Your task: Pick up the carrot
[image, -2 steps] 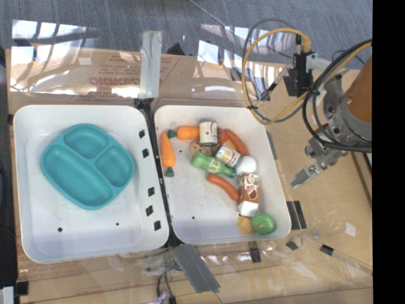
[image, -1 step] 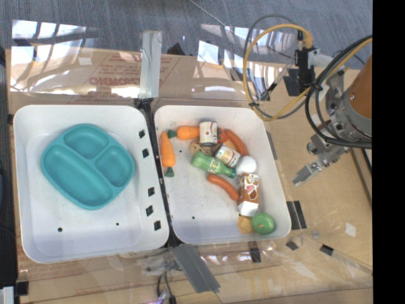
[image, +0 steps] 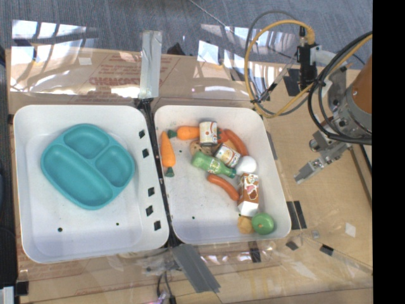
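Resting side by side on the bench: left bin bearing a teal plate, right bin cluttered with toy food.

Lying against the right bin's left wall, carrot, green tip toward the camera, near a green bottle and a can. Hanging outside that bin to its right, gripper, well apart from the carrot; fingers' state impossible to tell.

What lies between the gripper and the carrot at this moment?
In the camera view, the gripper is outside the right bin. Between it and the carrot lie the bin's right wall, a white egg, a small can and a green bottle.
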